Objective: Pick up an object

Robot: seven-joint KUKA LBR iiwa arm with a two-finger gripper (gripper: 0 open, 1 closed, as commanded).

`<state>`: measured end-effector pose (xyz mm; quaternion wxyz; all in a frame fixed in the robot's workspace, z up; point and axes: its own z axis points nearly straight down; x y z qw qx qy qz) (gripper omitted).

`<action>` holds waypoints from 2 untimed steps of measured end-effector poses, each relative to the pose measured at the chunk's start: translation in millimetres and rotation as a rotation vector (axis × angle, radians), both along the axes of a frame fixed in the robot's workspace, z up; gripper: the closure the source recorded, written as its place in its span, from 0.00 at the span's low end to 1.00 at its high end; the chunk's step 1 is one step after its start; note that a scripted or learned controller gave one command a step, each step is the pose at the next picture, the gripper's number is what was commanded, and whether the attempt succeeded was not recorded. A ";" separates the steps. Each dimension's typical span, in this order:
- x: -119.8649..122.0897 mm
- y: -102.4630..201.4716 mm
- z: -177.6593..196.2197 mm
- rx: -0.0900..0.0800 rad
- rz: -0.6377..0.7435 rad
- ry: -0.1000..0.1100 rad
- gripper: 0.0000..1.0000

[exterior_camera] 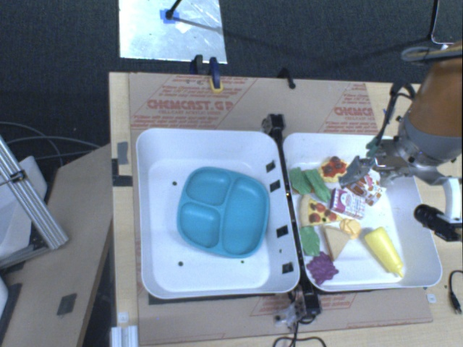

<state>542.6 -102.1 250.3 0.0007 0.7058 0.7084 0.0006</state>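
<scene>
Poised low over the crowded right bin (423,262), gripper (359,170) just above a red-and-white packet (354,199) wedged among a pizza slice (333,167), green pieces (309,181), a cheese wedge (335,241) and a yellow bottle (383,250); grasp state impossible to read, nothing visibly held. Likely to slip off the flat packet or nudge its neighbours, given the tight clutter. Fingertips blurred against the toys, upper arm cropped; blue divided plate (223,212) alone in left bin (155,194).

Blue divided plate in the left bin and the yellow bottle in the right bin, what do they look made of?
Blue divided plate: probably moulded plastic, smooth matte, uniform colour, rounded compartments. Yellow bottle: likely soft plastic, slight sheen, toy-like.
</scene>
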 end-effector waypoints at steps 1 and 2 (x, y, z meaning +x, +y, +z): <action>74.8 72.7 -63.8 0.002 0.009 -0.001 0.00; 37.9 81.7 -66.5 0.001 -0.002 0.005 0.00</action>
